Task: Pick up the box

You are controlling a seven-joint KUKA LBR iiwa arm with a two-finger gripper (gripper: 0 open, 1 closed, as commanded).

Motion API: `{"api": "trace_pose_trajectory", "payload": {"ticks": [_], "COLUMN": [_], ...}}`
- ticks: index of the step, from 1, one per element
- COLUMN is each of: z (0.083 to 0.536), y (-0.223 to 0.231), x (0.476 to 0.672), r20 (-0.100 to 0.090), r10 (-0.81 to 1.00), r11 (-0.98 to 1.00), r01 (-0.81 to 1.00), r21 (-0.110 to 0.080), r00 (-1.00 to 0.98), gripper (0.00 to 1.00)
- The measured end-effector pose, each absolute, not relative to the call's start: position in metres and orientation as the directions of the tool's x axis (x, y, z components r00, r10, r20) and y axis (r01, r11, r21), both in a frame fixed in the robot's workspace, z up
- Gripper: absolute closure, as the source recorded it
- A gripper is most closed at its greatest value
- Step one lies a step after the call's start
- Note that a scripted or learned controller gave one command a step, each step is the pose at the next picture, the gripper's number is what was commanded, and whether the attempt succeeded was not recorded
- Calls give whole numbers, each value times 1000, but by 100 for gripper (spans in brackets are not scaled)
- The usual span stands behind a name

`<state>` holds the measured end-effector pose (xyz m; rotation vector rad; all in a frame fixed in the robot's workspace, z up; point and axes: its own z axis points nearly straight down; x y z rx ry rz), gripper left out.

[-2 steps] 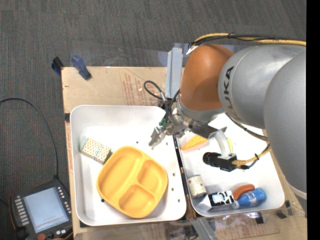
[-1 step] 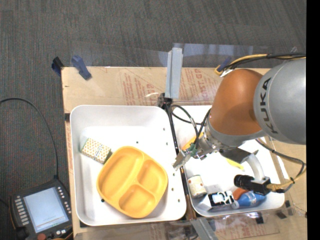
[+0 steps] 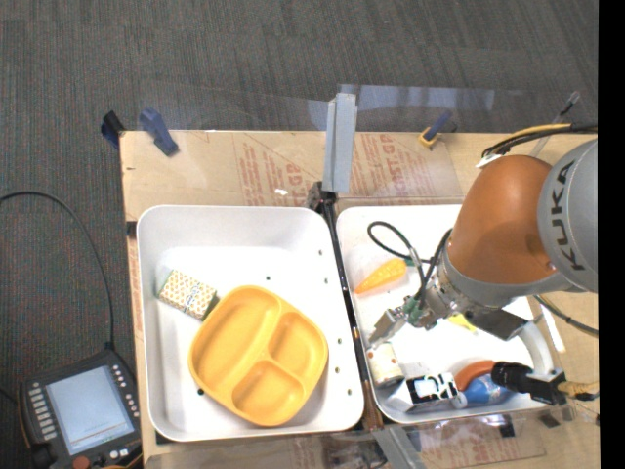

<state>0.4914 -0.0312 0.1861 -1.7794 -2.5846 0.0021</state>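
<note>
The box is small, with a tan and white pattern, and lies flat at the left side of the left bin. It touches the edge of a yellow divided plate. My gripper hangs low over the left part of the right bin, well to the right of the box and across the wall between the bins. Nothing shows in its grasp. The arm's orange band covers much of the right bin.
In the right bin lie an orange carrot-shaped toy, a looped green cable, a small white cylinder, a black and white item and a blue and orange tool. A teach pendant sits at the lower left.
</note>
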Motion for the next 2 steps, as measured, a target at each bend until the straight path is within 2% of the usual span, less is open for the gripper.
{"api": "trace_pose_trajectory", "payload": {"ticks": [1, 2], "z": [186, 134], "y": [-70, -88], "x": [477, 475], "r20": [3, 4], "r10": [901, 865], "r11": [434, 502], "r01": [901, 865], "r21": [-2, -3], "r00": [-434, -502], "gripper": [0, 0]}}
